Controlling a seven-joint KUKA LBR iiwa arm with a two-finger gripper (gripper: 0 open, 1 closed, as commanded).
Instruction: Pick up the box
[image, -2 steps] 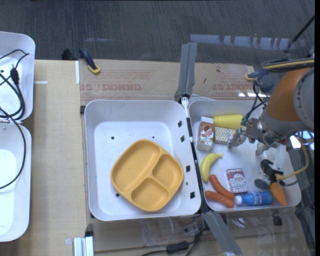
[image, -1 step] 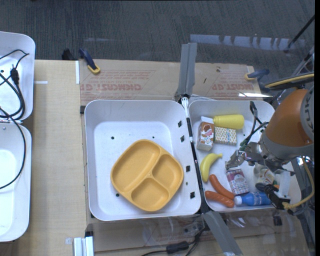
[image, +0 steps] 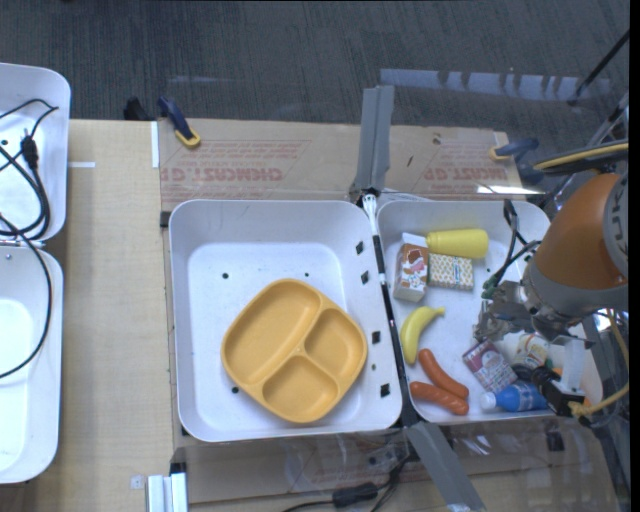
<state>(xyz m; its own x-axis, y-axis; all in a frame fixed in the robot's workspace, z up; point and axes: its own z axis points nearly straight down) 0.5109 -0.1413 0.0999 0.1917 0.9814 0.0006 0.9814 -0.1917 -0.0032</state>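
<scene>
Box (image: 411, 268) seen lying in right bin (image: 400, 215), by left wall, untouched; yellow bottle (image: 458, 242) and banana (image: 417, 330) close by. Hand (image: 497, 318) positioned low, well right of box. Hand state cannot be told. Pick judged not yet begun.

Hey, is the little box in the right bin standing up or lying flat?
Lying flat: the box shows its printed face upward on the right bin's floor, beside the yellow bottle.
</scene>
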